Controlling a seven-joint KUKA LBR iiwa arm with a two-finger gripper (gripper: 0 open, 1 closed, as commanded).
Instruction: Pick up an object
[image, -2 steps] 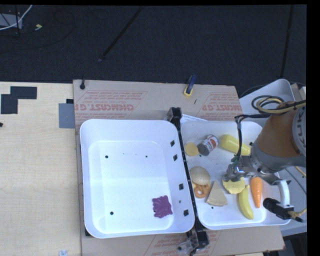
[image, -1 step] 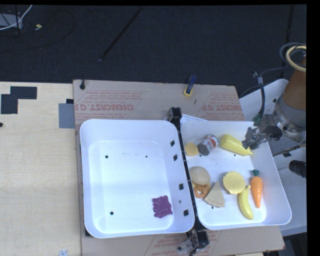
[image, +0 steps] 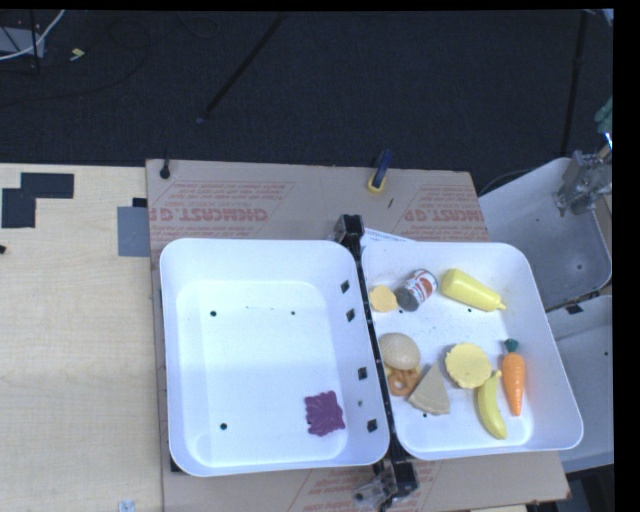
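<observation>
Counter (image: 70, 330) carries two white bins side by side. Left bin (image: 250, 270) has just a purple piece (image: 324, 412) near its front right corner. Right bin (image: 530, 280) has all the rest, loosely clustered: corn (image: 471, 289) at the back, banana (image: 489, 407) and carrot (image: 513, 381) at the right, touching or nearly so, a yellow round (image: 467, 365), a tan wedge (image: 432, 393), a beige bun (image: 400, 350) sitting over a pretzel (image: 404, 380), a small can (image: 417, 289) on its side and a yellow disc (image: 383, 298) by the divider.

Arm: some grey hardware at the right edge (image: 585, 180), clear of both bins. Can't tell the end effector state from this.

Step, as I read it: nothing picked, approach not started; still target selection.

Next move calls for: pick an isolated target. The purple piece is easiest, with free space around it. Corn is second choice. Come in from the right, descend vertically, fingers astride the short axis. Avoid the bun/pretzel/wedge pile; a double contact looks likely.
</observation>
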